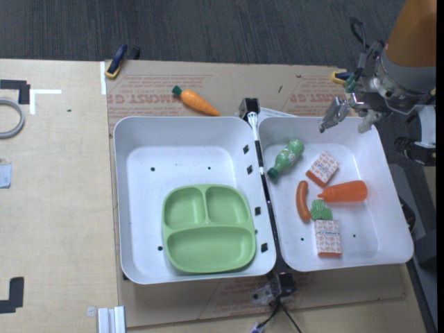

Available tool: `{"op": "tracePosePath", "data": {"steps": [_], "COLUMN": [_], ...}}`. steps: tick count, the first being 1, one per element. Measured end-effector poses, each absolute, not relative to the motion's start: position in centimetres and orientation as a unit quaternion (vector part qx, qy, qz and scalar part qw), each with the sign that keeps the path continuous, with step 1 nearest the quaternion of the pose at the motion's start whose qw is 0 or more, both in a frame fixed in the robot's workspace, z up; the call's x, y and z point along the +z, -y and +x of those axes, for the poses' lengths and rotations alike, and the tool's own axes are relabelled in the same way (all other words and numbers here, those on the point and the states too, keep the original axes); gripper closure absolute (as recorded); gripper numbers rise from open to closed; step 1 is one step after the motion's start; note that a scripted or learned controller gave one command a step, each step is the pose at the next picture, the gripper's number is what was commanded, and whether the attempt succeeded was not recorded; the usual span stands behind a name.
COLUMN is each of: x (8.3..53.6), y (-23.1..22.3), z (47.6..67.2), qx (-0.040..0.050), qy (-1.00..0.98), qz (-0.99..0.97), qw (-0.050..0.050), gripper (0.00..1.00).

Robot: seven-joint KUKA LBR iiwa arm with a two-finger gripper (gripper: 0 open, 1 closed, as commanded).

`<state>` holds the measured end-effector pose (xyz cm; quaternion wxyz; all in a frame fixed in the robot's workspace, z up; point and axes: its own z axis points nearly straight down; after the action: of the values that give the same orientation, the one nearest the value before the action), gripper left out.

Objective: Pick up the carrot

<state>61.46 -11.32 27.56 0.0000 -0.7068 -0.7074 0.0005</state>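
Note:
A large orange carrot (345,192) with a green leafy end lies on its side in the right bin (388,245), its tip pointing right. A second, smaller carrot (196,100) rests on the cardboard behind the left bin. My gripper (345,125) hovers over the back edge of the right bin, well above and behind the large carrot. Its fingers (332,116) stand apart with nothing between them.
The right bin also holds a green bottle (286,157), a red sausage (302,200) and two small cartons (322,168) (327,238). A green divided plate (207,227) lies in the left bin (139,186). A blue clip (116,61) sits at the cardboard's back left corner.

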Motion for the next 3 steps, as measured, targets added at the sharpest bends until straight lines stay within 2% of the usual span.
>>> {"op": "tracePosePath", "data": {"steps": [1,2,3], "x": [19.2,19.5,20.5], "y": [9.0,4.5,4.5], "z": [54.3,50.7,50.9], "qx": [0.0006,0.0004,-0.0001], "qy": [0.662,0.692,0.691], "qz": [-0.749,-0.722,-0.722], "qw": [0.0,0.001,0.0], "gripper": [0.0,0.0,1.0]}}
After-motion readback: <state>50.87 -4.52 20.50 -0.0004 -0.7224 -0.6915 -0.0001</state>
